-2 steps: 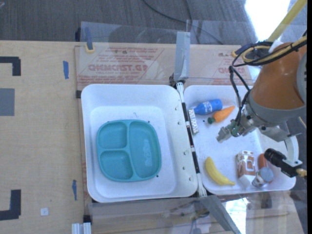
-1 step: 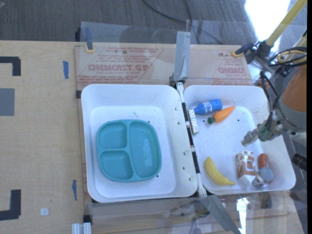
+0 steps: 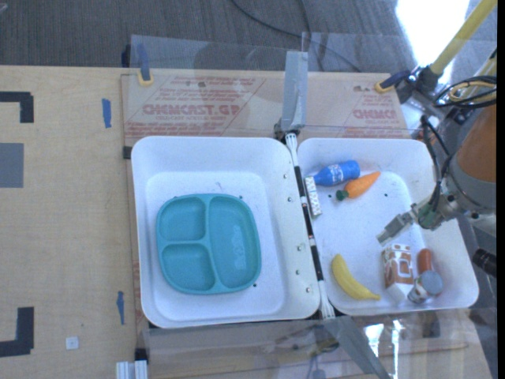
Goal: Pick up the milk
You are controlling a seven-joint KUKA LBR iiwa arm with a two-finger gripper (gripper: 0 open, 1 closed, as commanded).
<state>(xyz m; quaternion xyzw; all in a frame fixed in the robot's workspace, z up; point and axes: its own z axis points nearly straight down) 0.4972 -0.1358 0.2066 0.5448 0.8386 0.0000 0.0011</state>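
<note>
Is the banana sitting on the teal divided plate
No, the banana lies in the right bin, while the teal plate sits alone in the left bin.

From my seat I see a pale wooden bench (image 3: 63,235) with black tape marks (image 3: 17,106) and small blue tape strips (image 3: 106,113) on its left side. A sheet of cardboard (image 3: 197,105) lies at the far edge. Beyond it the floor is dark grey carpet (image 3: 158,6), crossed by a black cable (image 3: 260,14). Strong glare (image 3: 434,10) washes out the far right corner, perhaps light striking the floor.
</note>
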